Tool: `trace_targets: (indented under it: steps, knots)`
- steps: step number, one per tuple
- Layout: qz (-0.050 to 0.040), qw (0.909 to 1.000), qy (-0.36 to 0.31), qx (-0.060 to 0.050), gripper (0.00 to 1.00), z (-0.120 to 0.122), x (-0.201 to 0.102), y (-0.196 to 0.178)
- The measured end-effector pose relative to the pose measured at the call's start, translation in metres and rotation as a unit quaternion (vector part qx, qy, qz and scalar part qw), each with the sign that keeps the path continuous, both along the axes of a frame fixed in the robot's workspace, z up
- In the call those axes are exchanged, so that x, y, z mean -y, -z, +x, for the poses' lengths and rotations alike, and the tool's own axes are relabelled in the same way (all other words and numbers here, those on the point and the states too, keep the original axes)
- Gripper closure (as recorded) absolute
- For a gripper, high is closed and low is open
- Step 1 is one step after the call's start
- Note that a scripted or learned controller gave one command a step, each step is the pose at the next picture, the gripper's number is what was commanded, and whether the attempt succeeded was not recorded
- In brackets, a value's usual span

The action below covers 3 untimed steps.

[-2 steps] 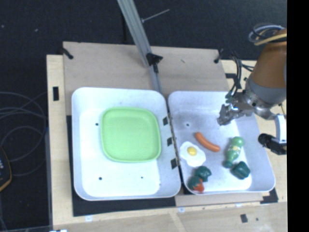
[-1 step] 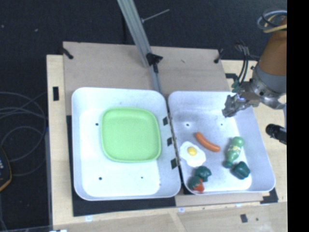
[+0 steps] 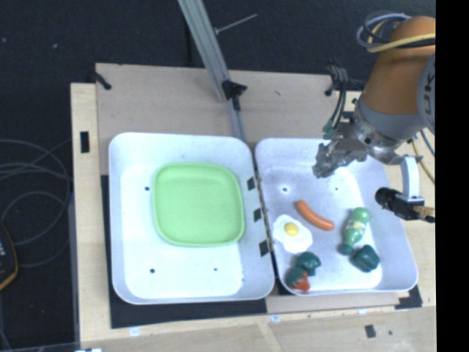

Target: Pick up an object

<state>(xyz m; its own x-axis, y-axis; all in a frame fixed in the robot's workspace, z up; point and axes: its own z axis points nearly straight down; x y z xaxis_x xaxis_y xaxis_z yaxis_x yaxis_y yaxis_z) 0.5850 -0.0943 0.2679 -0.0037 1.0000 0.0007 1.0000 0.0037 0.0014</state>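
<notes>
In the right bin lie several toy foods: an orange sausage, a fried egg, a pale green bottle-like piece, a dark green piece and a green and red vegetable. My gripper hangs over the bin's back part, up and slightly right of the sausage. Nothing shows between its fingertips. The arm's orange band is at the upper right.
The left bin holds a light green square plate. A grey slanted pole runs from the top down to the gap between the bins. A black fitting sticks in at the right bin's right rim.
</notes>
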Motion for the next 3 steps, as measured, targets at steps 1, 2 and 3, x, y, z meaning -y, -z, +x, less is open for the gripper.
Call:
trace_targets:
  steps: [1, 2, 3]
  knots:
    - [-0.0001, 1.0000, 0.000, -0.001, 1.00, 0.009, -0.060, 0.008]
    - [-0.0003, 1.0000, 0.001, -0.001, 1.00, 0.023, -0.104, 0.022]
    - [-0.0002, 1.0000, 0.000, -0.001, 1.00, 0.030, -0.158, 0.033]
